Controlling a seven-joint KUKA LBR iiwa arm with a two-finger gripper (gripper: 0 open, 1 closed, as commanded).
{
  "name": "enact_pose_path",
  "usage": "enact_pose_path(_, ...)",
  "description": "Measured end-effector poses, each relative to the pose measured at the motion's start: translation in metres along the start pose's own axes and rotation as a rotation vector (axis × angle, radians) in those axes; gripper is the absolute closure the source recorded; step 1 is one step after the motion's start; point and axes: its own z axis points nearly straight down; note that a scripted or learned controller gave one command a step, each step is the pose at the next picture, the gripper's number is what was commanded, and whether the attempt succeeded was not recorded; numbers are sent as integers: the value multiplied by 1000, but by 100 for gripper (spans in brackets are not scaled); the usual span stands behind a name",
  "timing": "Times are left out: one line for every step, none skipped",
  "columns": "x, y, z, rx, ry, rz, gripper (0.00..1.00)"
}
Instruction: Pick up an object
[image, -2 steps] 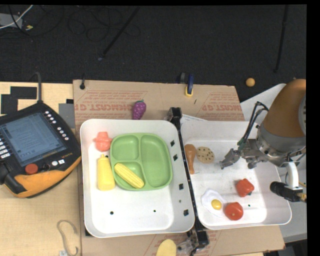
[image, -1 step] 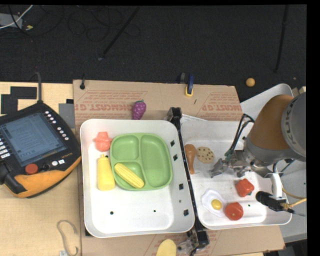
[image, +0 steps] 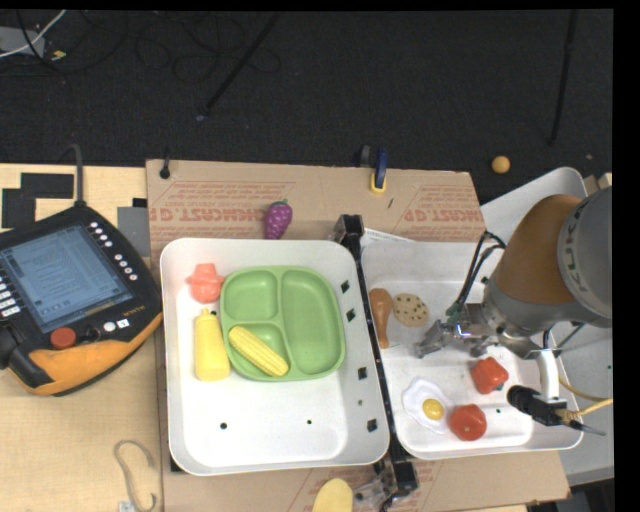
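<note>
The left bin has bare floor along its near side, below the green divided plate. To that plate's left, a yellow bottle and pink toy crowd the wall; corn fills its lower compartment.

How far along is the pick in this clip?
Nothing looks picked yet. The pincer sits low in the right bin, beside the cookie, with no object visible between its tips. The fried egg and both tomatoes lie in the bin. Grasping and lifting remain.
</note>
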Motion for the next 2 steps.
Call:
enact_pose_path(-2,0,-11,-1,0,5,100)
enact_pose_path(0,9,-59,-5,-2,-2,100)
